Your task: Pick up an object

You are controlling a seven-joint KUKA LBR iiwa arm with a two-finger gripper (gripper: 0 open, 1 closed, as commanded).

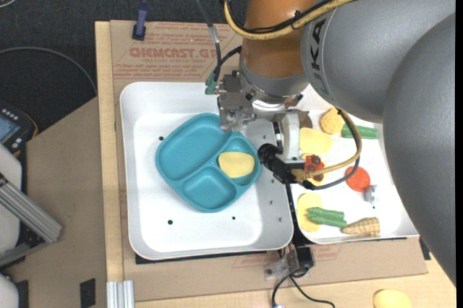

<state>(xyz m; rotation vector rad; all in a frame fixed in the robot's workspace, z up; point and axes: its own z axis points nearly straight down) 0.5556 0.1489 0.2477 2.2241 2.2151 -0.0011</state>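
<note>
My gripper (242, 118) hangs at the blue tray's (189, 162) upper right edge — whether it grips anything, I cannot tell — yellow piece (236, 164) in the tray's right compartment.

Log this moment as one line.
arm: over bins' divide | gripper: at far rim of blue divided plastic tray | tray: left white bin, holds yellow disc | grasp: none seen

Camera: single, fixed above the bench (116, 241), looking down at a slant on both white bins (137, 155); arm (376, 46) enters from right, close to lens.
</note>
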